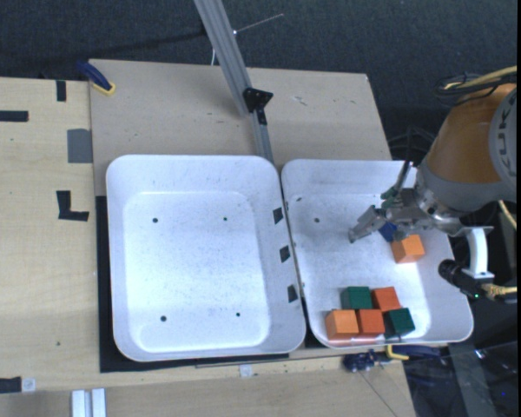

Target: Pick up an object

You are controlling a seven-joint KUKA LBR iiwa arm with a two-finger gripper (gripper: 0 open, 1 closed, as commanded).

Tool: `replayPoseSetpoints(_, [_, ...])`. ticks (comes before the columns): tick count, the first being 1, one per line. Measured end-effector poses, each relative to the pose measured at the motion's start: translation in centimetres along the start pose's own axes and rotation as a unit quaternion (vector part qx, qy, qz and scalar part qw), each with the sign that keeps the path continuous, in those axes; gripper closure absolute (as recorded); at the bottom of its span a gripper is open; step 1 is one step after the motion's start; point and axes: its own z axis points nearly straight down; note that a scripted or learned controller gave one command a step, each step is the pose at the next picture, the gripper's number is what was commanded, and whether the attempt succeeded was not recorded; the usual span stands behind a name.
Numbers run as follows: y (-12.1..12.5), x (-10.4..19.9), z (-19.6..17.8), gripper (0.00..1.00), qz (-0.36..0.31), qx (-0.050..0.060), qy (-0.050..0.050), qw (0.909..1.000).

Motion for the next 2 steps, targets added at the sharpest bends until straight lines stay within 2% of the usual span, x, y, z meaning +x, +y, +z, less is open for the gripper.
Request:
replayPoseSetpoints(1, [-0.5, 0.1, 6.5, 0.00, 0.000, 0.001, 0.001, 1.0000])
replayPoseSetpoints(2, [-0.5, 0.1, 9.3, 0.00, -0.001, -0.001, 0.000, 1.0000])
